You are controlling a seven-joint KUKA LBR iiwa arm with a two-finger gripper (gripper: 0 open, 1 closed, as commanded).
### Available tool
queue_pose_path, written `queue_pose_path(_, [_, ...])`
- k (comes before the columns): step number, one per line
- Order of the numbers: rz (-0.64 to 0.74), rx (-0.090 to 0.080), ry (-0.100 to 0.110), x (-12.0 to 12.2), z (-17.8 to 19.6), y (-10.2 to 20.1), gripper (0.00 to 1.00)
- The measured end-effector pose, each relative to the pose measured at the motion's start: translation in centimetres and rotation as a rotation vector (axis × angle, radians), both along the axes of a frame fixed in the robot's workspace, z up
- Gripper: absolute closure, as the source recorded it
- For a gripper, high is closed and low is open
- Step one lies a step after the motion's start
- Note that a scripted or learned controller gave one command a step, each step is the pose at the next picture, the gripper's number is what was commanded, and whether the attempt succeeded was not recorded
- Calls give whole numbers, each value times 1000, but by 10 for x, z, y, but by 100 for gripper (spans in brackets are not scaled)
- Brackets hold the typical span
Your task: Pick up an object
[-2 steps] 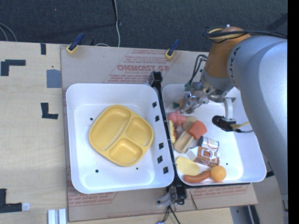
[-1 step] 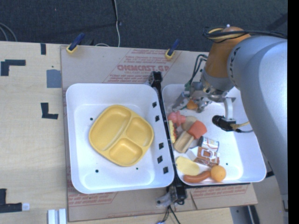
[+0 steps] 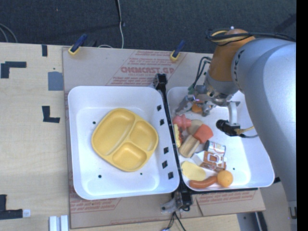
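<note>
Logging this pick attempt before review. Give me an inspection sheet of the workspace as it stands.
Surface: two white bins side by side, left bin, right bin, on a cardboard sheet.
Job's things: toy foods piled in the right bin, including an orange ball, sausage, red block.
Clutter: yellow divided tray in the left bin.
Grippers: gripper low over the right bin's far end.
Cables: black cable behind the bench.
Surroundings: dark backdrop; two clamps.
</note>
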State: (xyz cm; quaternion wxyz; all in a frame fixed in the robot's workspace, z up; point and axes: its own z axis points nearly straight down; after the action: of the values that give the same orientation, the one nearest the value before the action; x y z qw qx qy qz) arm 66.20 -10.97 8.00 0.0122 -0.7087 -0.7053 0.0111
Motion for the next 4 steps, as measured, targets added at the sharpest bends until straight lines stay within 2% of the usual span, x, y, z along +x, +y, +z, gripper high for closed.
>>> queue_pose_path(4, [0, 3, 0, 0, 0, -1, 0])
